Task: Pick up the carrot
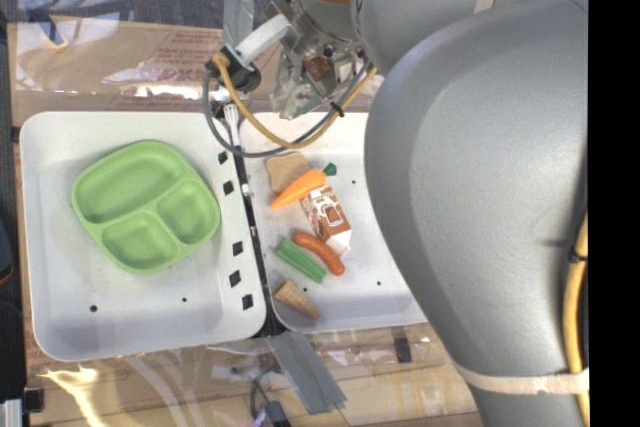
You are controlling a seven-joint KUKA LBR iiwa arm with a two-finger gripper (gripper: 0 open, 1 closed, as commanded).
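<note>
In the left shallow white plastic bin [60,315] a light green three-compartment plate [146,204] is seen, lying flat and well apart from the task's object. The black-marked divider [243,225] where the two bins meet is noted next.

In the right shallow white plastic bin [385,300] a cluster of toy foods is recorded. The orange tapered carrot with a green tip [300,187] lies near the bin's far end, its narrow end directed toward the divider. It rests against a tan bread-like slice [286,168] on its far side and just beside a small brown-and-white carton [327,215] on its near side. Nearer the camera a red sausage [322,253] and a green pod-shaped piece [298,261] lie side by side, and a beige cone-shaped piece [297,300] lies near the bin's front edge.

The two-finger gripper [298,95] is located above the far rim of the right bin, near the carrot but apart from it; nothing is held (whether it is wide or narrow cannot be told from this view).

Risk is judged to come from crowding. A descent slightly off line could be expected to trap the bread slice or the carton together with the carrot, or to push the carrot aside. The carrot's tapered, smooth form is judged liable to slip from a closing grip.
</note>
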